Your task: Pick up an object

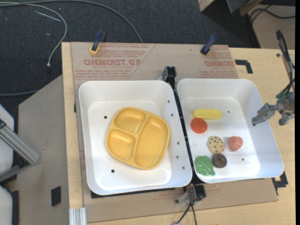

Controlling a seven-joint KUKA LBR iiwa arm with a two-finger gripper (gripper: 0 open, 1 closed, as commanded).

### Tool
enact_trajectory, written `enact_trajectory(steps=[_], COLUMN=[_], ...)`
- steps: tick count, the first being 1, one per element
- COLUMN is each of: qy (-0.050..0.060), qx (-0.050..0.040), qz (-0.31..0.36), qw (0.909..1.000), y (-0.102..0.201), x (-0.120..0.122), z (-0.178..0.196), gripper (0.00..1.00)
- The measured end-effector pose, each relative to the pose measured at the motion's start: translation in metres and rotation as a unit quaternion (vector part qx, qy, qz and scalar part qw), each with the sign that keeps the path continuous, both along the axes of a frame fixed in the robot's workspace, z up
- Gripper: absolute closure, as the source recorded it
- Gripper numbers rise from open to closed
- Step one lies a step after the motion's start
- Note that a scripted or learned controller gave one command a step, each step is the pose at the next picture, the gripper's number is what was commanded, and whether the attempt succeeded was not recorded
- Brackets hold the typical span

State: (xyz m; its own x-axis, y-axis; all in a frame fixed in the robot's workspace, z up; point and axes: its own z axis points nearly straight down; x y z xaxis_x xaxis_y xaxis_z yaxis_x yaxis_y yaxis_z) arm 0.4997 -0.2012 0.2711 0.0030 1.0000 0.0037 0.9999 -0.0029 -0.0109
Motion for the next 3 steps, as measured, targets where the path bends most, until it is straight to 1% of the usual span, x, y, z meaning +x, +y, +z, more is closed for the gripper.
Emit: enact_trajectory(steps=[1, 2, 3], qy=[-0.005, -0.003, -0.002], qx=[-0.0014, -0.0003, 0.0001], qz=[0.002, 0.002, 0.002], qw=[1.0000, 1.0000, 1.0000], y=[0.000, 0.003, 0.007], x=[0.002, 0.001, 0.011], z=[0.005, -0.057, -0.110], gripper=[0.00, 0.00, 0.00])
